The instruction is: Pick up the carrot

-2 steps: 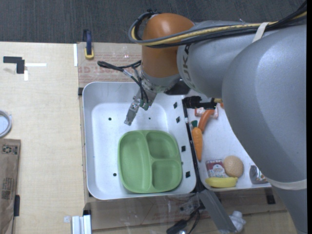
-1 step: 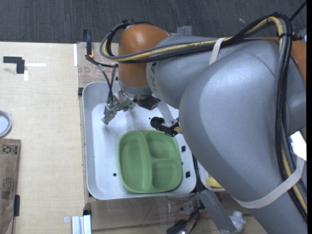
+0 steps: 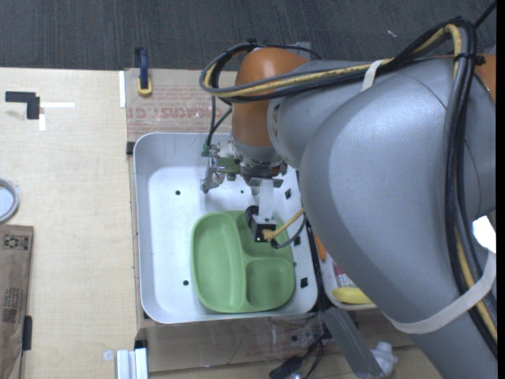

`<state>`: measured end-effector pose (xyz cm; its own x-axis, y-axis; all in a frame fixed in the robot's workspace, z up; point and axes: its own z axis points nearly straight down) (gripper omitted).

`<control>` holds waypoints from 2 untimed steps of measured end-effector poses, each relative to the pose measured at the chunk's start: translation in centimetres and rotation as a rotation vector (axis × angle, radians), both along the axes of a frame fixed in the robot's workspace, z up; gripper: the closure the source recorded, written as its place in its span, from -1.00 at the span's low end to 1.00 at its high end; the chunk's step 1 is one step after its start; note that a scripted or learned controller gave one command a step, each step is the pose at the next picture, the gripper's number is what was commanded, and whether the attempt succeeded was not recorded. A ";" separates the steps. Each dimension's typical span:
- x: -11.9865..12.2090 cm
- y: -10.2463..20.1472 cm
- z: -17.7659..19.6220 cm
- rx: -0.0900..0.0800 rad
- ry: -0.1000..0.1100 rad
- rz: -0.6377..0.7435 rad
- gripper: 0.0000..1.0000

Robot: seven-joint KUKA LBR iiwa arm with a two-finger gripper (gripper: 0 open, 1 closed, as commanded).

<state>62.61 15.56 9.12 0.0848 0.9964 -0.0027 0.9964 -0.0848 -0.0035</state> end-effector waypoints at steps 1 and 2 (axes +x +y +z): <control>0.0 0.0 0.9 -0.003 0.001 0.002 1.00; -3.4 0.1 0.2 0.000 -0.015 -0.476 1.00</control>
